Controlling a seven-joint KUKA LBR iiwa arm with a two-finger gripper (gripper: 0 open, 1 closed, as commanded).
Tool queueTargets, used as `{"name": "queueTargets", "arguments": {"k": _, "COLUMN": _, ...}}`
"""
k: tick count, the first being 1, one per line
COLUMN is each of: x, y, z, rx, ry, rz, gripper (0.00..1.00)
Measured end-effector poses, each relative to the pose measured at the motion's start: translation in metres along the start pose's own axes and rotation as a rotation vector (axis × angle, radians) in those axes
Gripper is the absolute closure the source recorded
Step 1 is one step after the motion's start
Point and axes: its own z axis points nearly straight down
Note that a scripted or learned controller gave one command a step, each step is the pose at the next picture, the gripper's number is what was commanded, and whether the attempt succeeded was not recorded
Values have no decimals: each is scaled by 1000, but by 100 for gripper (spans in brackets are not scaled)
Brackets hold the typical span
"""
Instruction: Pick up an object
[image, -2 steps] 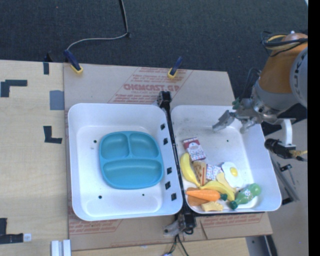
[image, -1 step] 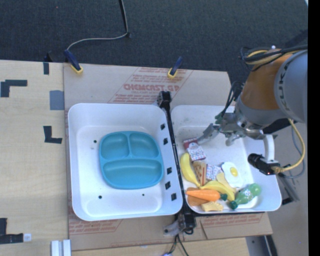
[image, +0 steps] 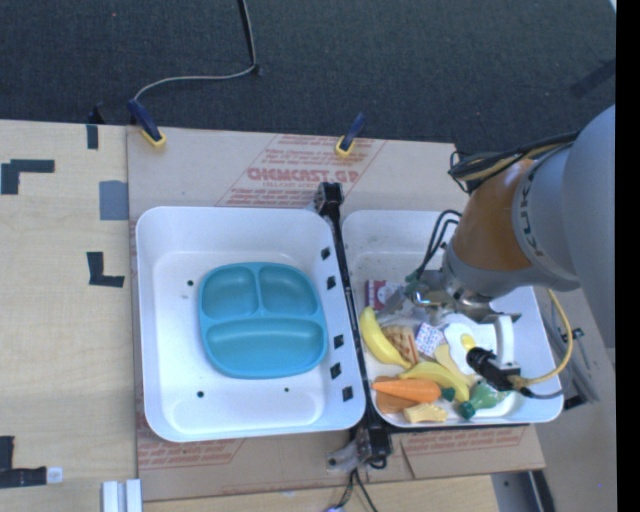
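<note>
White plastic bins (image: 160, 300), two of them, sit side by side on the table (image: 60, 330); the left one carries a single blue divided plate (image: 263, 318), and the right one holds the heap of toy food that the task draws from. The arm (image: 520, 225) reaches in from three o'clock and its tool (image: 432, 298) hangs low over the middle of the right bin, above the pile, so the step in hand looks like the approach to a grasp, with nothing lifted yet. Whether the tool is wide or narrow I cannot tell, since the wrist hides it. Counted: two bananas, one (image: 379, 338) at nine o'clock of the pile and another (image: 443, 374) nearer five, one carrot (image: 407, 390) at six o'clock, one fried egg (image: 462, 341). Next, I judge, it must settle on one piece and close cleanly without snagging neighbours.
</note>
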Motion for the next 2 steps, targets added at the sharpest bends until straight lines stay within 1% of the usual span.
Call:
{"name": "queueTargets", "arguments": {"k": 1, "x": -2, "y": -19, "z": 6, "rx": -13, "ry": -5, "rz": 2, "gripper": 0}}
{"name": "queueTargets", "arguments": {"k": 2, "x": 7, "y": 39, "z": 8, "rx": -5, "ry": 0, "rz": -2, "gripper": 0}}
